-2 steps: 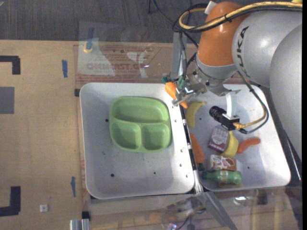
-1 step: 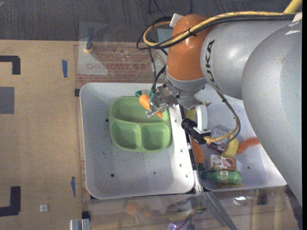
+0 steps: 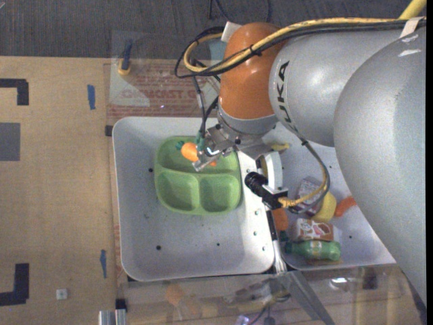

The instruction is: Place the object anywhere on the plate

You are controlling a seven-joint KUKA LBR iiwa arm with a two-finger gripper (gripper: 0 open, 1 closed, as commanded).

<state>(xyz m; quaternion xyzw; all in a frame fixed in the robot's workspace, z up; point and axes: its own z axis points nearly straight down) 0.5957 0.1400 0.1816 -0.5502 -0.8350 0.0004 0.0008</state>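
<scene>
Just gripper point(image 3: 205, 156) above plate point(image 3: 177, 189).

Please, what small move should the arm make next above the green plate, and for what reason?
Probably lower a little and release. The gripper hangs over the large upper compartment of the green divided plastic plate, which lies in the left white bin, and a small orange object shows at its tip above that compartment. I cannot tell whether the object already rests on the plate.
</scene>
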